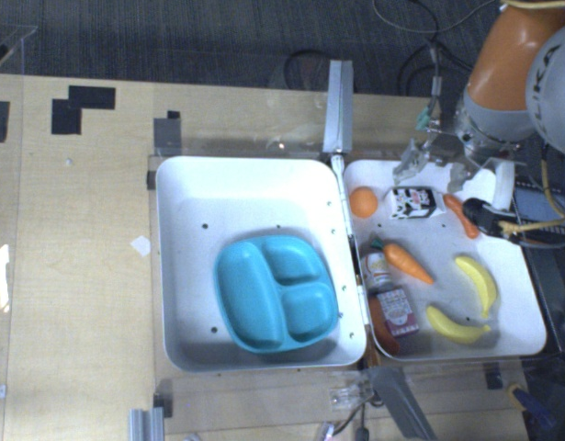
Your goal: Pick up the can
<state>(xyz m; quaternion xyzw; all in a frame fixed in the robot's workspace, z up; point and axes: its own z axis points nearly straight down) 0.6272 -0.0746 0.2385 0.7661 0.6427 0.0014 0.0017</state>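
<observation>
- Upper right of the frame, you have the gripper (435, 165) hanging over the far edge of the right bin (530, 292), its fingers spread wide with nothing between them.
- Just below it you see a small black-and-white carton (412, 202) lying flat on the bin floor, apart from the fingertips.
- To the carton's left sits an orange (363, 202), close to the bin's left wall.
- To the carton's right you find a thin carrot (459, 215) lying at a slant by the right wall.
- Lower down, a thicker carrot (409, 263) lies slanted near the bin's middle.
- The can (394, 312) lies on its side in the lower left corner of the right bin, well apart from the gripper; a small jar-like item (378, 264) rests just above it, too blurred to name.
- Two bananas lie at the lower right: one banana (478, 283) curves along the right side, a second banana (457, 326) lies near the front wall.
- Left of all this, the left bin (186, 246) holds a blue tray (276, 292) with compartments.
</observation>
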